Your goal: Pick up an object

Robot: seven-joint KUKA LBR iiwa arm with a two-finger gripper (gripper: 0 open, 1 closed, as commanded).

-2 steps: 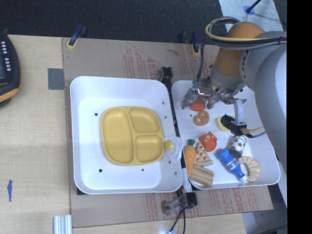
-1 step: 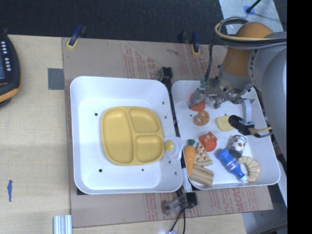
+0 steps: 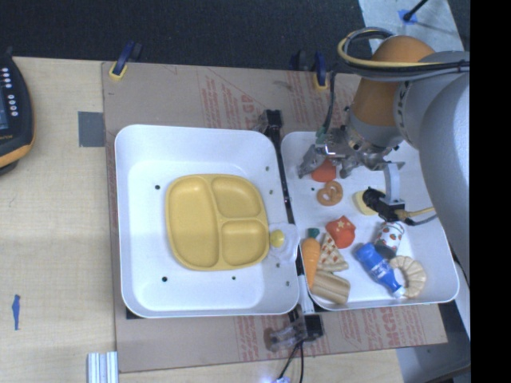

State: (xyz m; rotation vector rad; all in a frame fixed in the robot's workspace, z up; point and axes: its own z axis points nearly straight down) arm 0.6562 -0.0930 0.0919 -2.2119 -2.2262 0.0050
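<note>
My gripper (image 3: 328, 166) is low in the back of the right bin (image 3: 435, 294), its two fingers spread apart and open. A small red toy (image 3: 323, 172) lies on the bin floor between them, partly covered by the gripper. Just in front of it sits a brown pretzel-like ring (image 3: 329, 192). A red strawberry-like piece (image 3: 342, 230), a carrot (image 3: 310, 255), a pizza slice (image 3: 330, 254), a bread loaf (image 3: 330, 287), a blue bottle (image 3: 378, 267) and a croissant (image 3: 413, 274) lie nearer the front.
The left bin (image 3: 144, 294) holds a yellow divided plate (image 3: 217, 219). A small yellow ball (image 3: 277, 238) rests by its right wall. A pale yellow piece (image 3: 366, 204) and a white-and-red toy (image 3: 391, 234) lie right of the pretzel, under the arm.
</note>
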